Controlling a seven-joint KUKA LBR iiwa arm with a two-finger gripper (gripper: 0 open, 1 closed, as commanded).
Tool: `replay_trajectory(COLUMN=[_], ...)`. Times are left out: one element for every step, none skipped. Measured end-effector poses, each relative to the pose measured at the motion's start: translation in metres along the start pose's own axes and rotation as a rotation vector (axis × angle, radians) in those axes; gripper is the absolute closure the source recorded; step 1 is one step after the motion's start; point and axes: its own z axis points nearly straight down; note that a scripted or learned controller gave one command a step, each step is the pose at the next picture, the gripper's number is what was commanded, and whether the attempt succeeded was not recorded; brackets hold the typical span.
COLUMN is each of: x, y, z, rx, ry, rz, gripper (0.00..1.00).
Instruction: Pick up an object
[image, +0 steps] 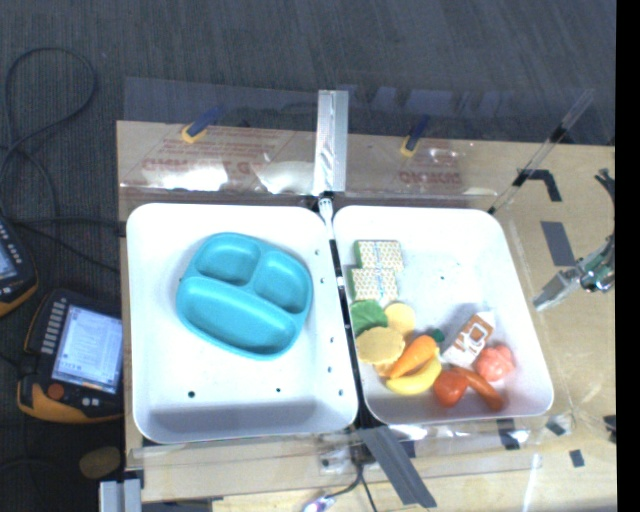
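Picking has not begun: toy food (425, 345) lies untouched in the right bin (520, 300); next comes reaching down. End effector state: cannot tell.

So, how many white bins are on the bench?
2. The left bin holds a blue divided plate; the right bin, touching it, holds the toy food pile.

Single fixed camera above the bench, looking down aslant, both bins (140, 330) framed
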Motion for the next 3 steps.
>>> replay_trajectory(x=[0.000, -0.012, -0.001], y=[0.000, 0.036, 0.000], z=[-0.003, 0.005, -0.014], rx=[0.000, -0.001, -0.001], ry=[-0.001, 0.000, -0.002], rz=[-0.223, -0.174, -0.455], gripper=[1.00, 1.00, 1.00])
